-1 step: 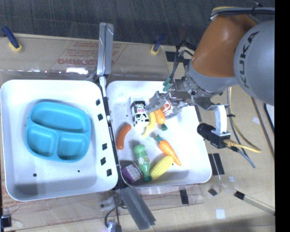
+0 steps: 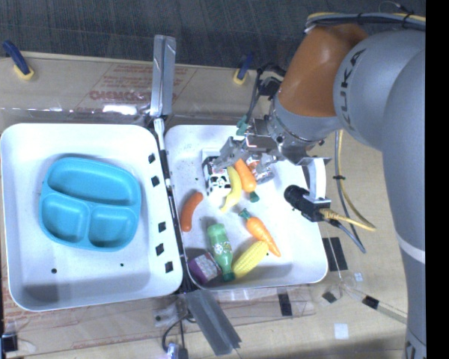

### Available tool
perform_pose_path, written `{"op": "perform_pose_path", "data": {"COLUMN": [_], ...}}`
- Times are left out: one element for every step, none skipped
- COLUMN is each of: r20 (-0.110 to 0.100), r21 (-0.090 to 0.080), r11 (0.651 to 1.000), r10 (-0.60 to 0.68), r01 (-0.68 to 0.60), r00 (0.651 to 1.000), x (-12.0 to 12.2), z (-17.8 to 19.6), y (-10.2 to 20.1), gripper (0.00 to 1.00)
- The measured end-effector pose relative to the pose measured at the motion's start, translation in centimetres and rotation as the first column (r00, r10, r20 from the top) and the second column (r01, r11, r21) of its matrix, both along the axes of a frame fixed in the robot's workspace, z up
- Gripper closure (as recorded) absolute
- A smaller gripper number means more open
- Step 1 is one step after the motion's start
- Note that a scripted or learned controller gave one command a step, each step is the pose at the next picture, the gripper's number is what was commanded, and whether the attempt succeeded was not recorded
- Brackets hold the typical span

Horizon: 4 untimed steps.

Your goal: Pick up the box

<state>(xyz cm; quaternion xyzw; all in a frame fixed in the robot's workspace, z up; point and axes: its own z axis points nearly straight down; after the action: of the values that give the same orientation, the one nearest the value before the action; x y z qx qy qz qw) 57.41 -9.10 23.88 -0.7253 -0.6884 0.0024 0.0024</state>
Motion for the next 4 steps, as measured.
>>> {"op": "perform_pose_path", "data": {"r20": [0.007, 0.007, 0.005, 0.005], "r21": [-0.002, -0.003, -0.001, -0.001], "r11": [0.993, 0.992, 0.999, 0.999], "r10": [0.117, 0.122, 0.044, 0.043], "r01": [-0.117, -0.122, -0.044, -0.043], "r00": [0.993, 0.992, 0.999, 0.999], "x": [-5.1, -5.0, 4.0, 4.0], "z": [15.1, 16.2, 19.2, 19.2], "y": [-9.6, -9.6, -2.0, -2.1], "gripper": [0.00, 1.00, 1.00, 0.00]}}
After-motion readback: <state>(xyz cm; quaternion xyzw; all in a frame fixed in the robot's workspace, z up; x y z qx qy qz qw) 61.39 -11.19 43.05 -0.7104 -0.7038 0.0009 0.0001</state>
